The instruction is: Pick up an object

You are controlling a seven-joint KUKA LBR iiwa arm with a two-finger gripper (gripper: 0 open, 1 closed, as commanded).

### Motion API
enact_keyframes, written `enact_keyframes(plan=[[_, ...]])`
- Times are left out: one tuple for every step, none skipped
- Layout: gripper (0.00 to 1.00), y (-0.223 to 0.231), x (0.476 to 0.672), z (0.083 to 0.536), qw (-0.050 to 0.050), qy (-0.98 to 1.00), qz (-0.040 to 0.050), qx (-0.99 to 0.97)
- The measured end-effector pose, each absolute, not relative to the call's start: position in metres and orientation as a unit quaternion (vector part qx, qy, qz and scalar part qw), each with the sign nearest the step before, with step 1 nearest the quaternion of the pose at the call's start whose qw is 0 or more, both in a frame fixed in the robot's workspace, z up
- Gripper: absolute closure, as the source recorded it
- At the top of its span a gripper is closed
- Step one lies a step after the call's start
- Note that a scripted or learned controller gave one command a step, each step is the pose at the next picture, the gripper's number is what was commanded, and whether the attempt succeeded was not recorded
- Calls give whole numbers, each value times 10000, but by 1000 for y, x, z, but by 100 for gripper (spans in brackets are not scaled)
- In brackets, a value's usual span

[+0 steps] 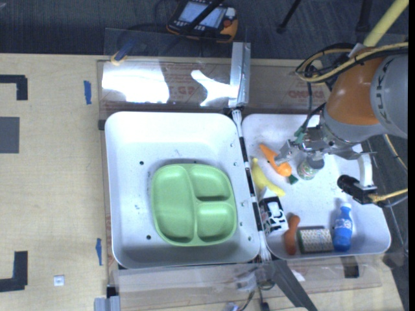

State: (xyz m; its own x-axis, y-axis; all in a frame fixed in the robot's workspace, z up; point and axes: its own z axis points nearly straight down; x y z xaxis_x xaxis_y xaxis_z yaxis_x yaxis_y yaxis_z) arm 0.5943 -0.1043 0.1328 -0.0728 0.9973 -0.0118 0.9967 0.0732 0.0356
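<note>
My gripper [303, 162] hangs low over the middle of the right bin [373, 238], on the grey arm with the orange band. An orange carrot [275, 160] lies just to its left, its near end close to the gripper. Whether the two touch is unclear. A yellow banana [264, 180] lies below the carrot by the bin's left wall. Nothing is visibly held.
Along the right bin's front lie a black-and-white box [274, 214], a brush with a brown handle [308, 238] and a blue bottle [342, 227]. The left bin [130, 141] holds a green divided plate [193, 203]. A clear plastic panel [168, 83] stands behind the bins.
</note>
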Motion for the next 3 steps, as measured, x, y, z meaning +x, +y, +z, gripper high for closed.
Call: enact_keyframes(plan=[[0, -105, 596, 126, 225, 7357, 109, 6768], [0, -42, 546, 184, 2, 7216, 4, 6923], [0, -82, 574, 110, 6, 7423, 5, 6701]])
